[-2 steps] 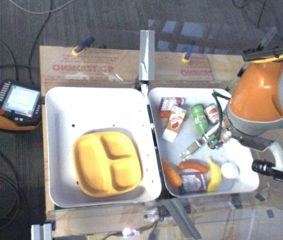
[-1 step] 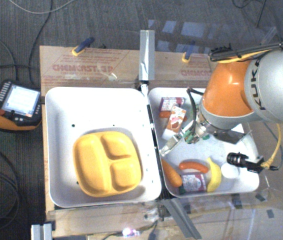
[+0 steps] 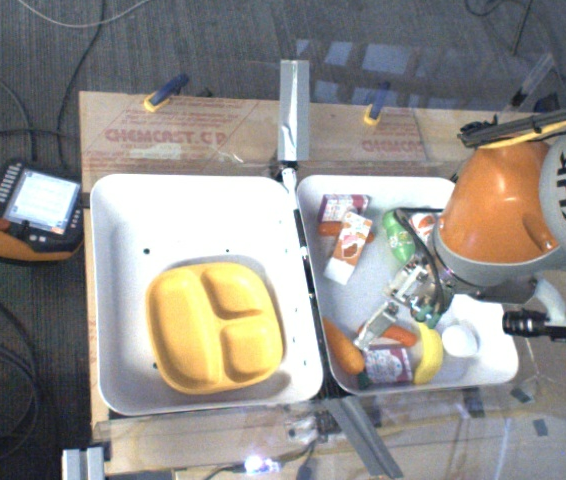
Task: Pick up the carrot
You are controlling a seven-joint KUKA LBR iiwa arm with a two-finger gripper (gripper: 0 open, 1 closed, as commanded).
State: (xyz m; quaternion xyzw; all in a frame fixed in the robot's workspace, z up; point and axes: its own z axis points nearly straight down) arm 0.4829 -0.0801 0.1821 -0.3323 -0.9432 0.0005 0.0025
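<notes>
- One orange tapered carrot (image 3: 342, 346) lies in the right shallow white plastic bin (image 3: 485, 368), near its front left corner, not lifted yet.
- The metal pincer (image 3: 387, 320) hangs just beside it; its fingers look spread, holding nothing.
- Closing and lifting remain.
- The yellow divided tray (image 3: 217, 323) sits in the left bin.

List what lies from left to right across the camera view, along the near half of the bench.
Teach pendant → yellow divided tray in the left bin → carrot → gripper → banana → white cup.
</notes>
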